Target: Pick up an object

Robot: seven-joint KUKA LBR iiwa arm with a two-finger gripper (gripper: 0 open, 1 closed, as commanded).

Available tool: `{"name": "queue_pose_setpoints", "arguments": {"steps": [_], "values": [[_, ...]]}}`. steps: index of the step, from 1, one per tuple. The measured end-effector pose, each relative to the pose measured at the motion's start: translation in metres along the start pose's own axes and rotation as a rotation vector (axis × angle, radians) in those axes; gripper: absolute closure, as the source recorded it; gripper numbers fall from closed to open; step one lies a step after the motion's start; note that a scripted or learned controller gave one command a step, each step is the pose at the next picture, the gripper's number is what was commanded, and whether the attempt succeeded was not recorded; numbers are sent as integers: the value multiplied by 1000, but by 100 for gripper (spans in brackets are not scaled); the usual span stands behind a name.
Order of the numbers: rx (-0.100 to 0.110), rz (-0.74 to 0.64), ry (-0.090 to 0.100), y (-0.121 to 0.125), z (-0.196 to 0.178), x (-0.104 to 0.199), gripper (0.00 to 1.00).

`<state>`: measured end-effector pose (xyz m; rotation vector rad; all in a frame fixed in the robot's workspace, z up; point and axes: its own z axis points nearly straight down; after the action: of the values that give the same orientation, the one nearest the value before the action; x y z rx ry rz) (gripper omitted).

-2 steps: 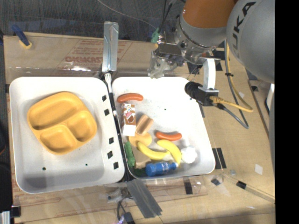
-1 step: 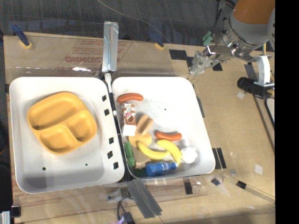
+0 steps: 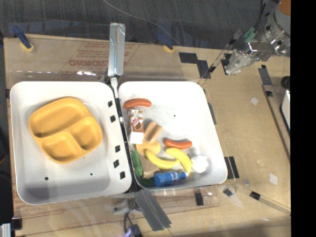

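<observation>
Toy food items, among them a curved yellow plastic banana [image 3: 170, 158], lay unpicked well below-left of the gripper [image 3: 236, 62], its grip state unclear

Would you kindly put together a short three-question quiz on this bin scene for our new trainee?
1. True or false: the yellow divided tray lies in the left bin.
2. Which item lies nearest the right bin's front rim? A) blue bottle B) upper sausage C) hot dog bun
3. Fill in: the gripper is above the bench, beyond the right bin's far ____ corner.

Key: 1 true; 2 A; 3 right.
</observation>
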<state>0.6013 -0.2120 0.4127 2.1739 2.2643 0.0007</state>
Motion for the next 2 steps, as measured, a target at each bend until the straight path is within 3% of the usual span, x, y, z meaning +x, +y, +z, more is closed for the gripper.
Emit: {"name": "queue_pose_setpoints", "arguments": {"steps": [1,2], "values": [[15,452,3,26,163,16,100],[10,561,2,-21,182,97,100]]}}
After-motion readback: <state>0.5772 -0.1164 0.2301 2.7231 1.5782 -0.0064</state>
